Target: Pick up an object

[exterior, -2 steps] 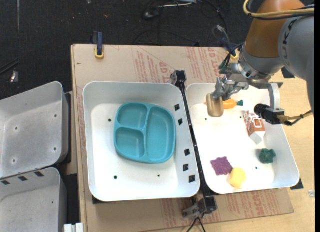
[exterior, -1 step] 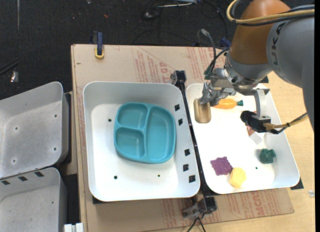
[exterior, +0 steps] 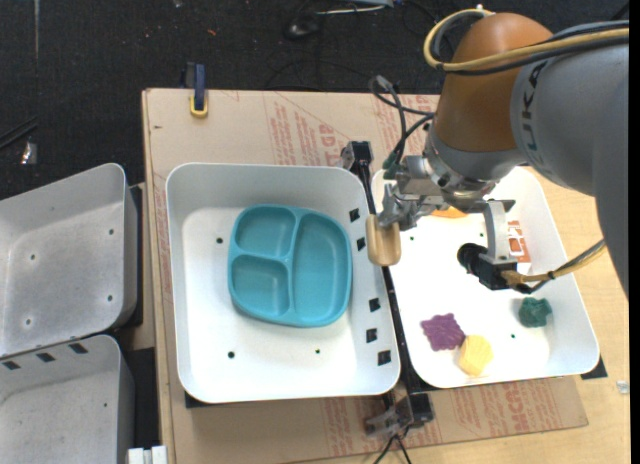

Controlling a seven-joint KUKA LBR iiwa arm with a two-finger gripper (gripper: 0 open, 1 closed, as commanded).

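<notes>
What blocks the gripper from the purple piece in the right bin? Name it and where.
Nothing visible does. The gripper hangs over the wall between the bins with a tan block at its tip; the purple piece lies apart on bare bin floor, the yellow piece just beyond it.

Teal three-compartment plastic tray (exterior: 291,264): smooth, slight sheen. Two shallow white plastic bins (exterior: 200,352): smooth, semi-matt. Tan cardboard sheet on the tabletop (exterior: 260,127): matt, printed red. Purple (exterior: 442,331) and yellow (exterior: 474,354) lumpy pieces: matt, bumpy. Grey arm casing (exterior: 580,102): smooth, satin; orange band (exterior: 480,82): glossy.
</notes>
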